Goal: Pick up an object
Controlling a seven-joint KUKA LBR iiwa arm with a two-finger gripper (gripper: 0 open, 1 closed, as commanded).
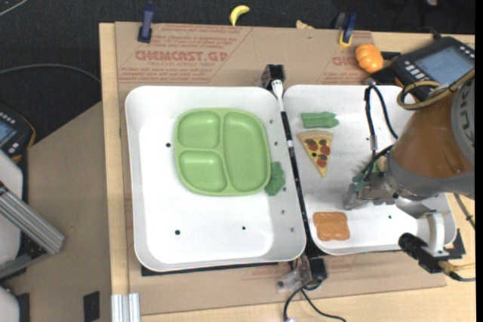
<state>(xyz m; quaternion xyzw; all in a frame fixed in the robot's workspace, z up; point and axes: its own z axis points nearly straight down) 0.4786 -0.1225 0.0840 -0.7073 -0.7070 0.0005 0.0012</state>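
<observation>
Since the task names no particular object, the nearest candidates are in the right bin [381, 243]: a pizza slice toy [318, 149] near its middle, a green piece [319, 119] just above that, and a brown toast-like piece [331, 225] at the near edge. The hand [361, 191] sits low over the right bin, between pizza slice and toast, touching neither so far as can be seen. Nothing visible between its fingers; whether they are parted or closed cannot be told from this angle.

Judgement: approach stage, no grasp yet. Toast lies closest, just down-left of the hand. It looks flat, so the fingers should straddle its narrow span and descend fully to the bin floor before closing.

Left bin [151, 185] holds a green divided plate [223, 151] with a small green piece [275, 179] at its right edge. An orange toy [368, 56] rests on the bench [189, 56] behind.
</observation>
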